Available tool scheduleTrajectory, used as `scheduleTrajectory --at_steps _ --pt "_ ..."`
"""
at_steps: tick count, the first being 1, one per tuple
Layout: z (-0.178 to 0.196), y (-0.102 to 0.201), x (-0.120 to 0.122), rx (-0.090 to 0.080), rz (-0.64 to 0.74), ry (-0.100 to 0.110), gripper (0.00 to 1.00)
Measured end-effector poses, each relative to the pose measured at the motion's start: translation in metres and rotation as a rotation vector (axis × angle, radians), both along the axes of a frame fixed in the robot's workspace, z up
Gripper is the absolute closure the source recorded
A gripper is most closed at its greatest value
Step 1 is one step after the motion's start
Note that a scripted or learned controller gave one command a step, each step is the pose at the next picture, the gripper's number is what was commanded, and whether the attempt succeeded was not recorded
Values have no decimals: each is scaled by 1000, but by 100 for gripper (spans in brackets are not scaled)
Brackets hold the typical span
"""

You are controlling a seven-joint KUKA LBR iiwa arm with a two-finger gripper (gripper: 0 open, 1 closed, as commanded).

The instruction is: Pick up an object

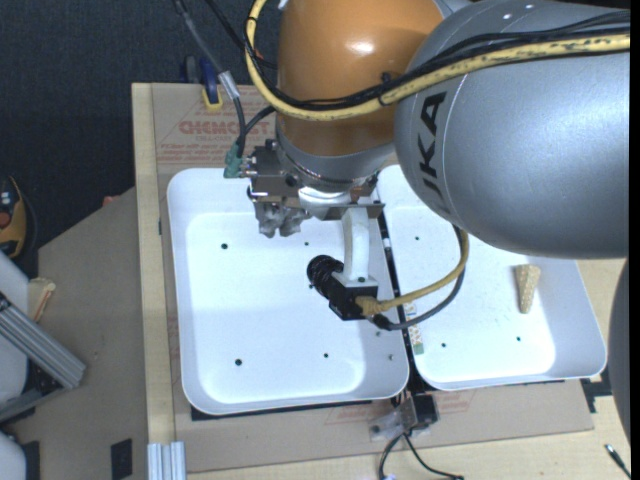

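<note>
Clearly the one loose thing is a small tan cone [526, 287], lying in the right bin [480, 360] towards its right side with its point aimed at the near edge, resting on the white floor and well apart from the bin walls. The left bin [262, 360] lies just beside the right one, their long sides meeting along a dark seam, and its white floor carries a few small dark dots. The gripper [282, 224] hangs over the far part of the left bin, well apart from the cone; whether it is spread or pressed together cannot be told from this angle, and nothing can be seen caught in it. Above it the orange band [350, 38] and the grey arm [530, 118] reach in from the right, covering the far part of the right bin. Both bins sit on a pale brown table [160, 268] with faded red lettering along its far edge, where a small blue and yellow item [210, 83] stands at the far left corner. Around the table the floor [70, 68] is dark and speckled, and a length of grey metal rail [40, 353] lies at the near left.
</note>
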State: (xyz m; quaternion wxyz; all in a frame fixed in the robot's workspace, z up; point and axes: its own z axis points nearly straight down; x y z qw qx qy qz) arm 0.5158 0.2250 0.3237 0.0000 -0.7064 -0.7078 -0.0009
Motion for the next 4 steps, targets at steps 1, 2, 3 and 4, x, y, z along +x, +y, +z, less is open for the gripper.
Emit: scheduleTrajectory --at_steps 1,2,3,4 --pt "79 -18 -37 3 -1 -7 100" --pt "-26 0 -25 -6 -2 12 100" --pt "29 -51 -16 0 -7 -5 100" --pt "-69 -22 13 -4 -1 11 100"
